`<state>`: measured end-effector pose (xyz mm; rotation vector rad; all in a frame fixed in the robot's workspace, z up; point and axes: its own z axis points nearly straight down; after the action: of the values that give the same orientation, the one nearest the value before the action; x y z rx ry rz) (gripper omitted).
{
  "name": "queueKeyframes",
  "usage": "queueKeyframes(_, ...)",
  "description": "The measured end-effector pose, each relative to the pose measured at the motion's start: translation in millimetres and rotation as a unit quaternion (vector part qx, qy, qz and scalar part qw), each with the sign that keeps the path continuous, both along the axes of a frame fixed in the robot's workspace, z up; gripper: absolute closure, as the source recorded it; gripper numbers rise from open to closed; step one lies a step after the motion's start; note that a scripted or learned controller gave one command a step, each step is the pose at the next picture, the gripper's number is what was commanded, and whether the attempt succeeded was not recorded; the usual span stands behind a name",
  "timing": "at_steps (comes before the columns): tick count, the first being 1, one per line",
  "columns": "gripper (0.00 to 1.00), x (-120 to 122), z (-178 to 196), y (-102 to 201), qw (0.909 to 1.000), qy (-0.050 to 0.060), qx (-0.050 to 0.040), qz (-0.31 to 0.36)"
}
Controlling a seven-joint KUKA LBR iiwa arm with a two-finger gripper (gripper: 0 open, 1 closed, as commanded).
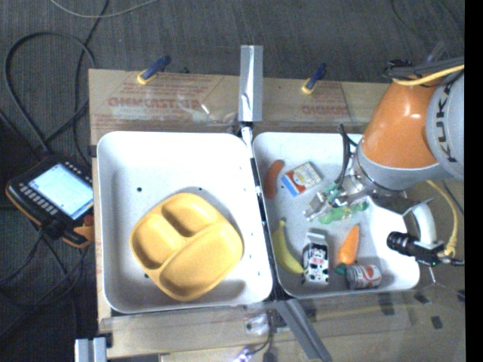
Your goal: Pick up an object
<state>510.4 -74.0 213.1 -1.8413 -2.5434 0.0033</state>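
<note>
My gripper (pixel 333 199) hangs low over the middle of the right bin (pixel 392 225), below the orange band of the arm (pixel 404 123). Right under it lies a green item (pixel 341 215), partly covered by the gripper. An orange carrot (pixel 348 244) lies just below that. A small orange-and-white box (pixel 302 178) sits to the gripper's upper left, beside a red-orange sausage (pixel 275 176). A yellow banana (pixel 285 249), a small black-and-white carton (pixel 316 263) and a can (pixel 366 275) lie along the bin's near side.
The left bin (pixel 121 164) holds a yellow divided plate (pixel 187 243). A metal post (pixel 250 81) stands behind the wall between the bins. A handheld pendant (pixel 54 193) lies on the floor at left, and a black fitting (pixel 407 243) sits at the right bin's edge.
</note>
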Motion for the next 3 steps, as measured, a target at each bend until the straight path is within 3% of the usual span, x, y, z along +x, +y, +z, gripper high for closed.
queueKeyframes(1, 0.0, -0.1, -0.1, 0.1, 1.0, 0.0, 0.0003, 0.0)
queueKeyframes(2, 0.0, -13.9, -12.2, -65.8, 0.9991, 0.0, -0.0001, 0.042)
queueKeyframes(3, 0.0, 79.9, -112.8, -75.6, 0.9969, -0.001, -0.0007, 0.079)
